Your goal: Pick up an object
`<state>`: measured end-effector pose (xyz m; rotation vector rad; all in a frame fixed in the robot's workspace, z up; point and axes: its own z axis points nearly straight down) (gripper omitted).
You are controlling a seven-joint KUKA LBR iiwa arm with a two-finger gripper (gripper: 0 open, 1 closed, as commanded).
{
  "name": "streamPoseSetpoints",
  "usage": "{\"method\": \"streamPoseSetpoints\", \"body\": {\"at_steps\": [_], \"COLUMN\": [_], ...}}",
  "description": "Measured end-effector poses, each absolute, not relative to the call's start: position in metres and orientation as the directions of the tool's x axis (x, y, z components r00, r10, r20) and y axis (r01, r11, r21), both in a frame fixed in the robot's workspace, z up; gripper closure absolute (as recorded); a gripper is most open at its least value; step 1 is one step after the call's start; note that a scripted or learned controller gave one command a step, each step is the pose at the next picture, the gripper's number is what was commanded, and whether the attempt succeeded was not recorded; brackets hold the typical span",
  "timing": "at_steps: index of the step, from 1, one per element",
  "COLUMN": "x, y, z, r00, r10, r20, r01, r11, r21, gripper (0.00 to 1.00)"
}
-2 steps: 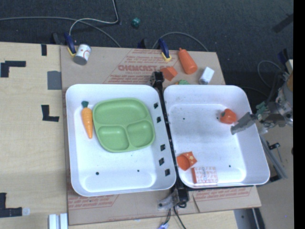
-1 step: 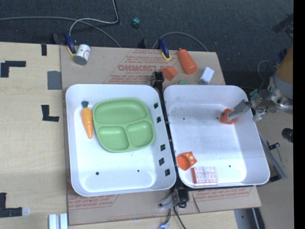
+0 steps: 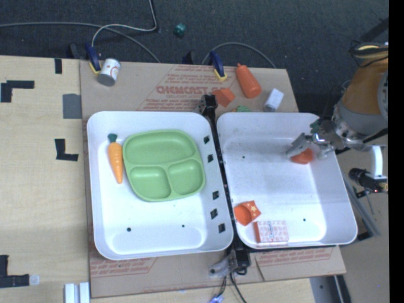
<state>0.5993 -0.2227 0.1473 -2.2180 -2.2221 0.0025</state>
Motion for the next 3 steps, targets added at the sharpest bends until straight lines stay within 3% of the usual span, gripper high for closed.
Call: {"method": "streamPoseSetpoints", "body": {"at_steps": [1,2,3], "x": [0.600,0.618,0.651], "y": [-0.223,-0.223,-0.223], "z": [0.146,0.142,0.173], "r00": [-0.002,-0.002,-0.002], "r10": [1.000,1.000,1.000], "r20": [-0.001,0.001,-0.001], "r01": [1.000,1.000,1.000], "r11": [0.002,0.002,0.002], "r21": [-0.001,-0.001,0.001], "gripper": [0.00,0.00,0.00]}}
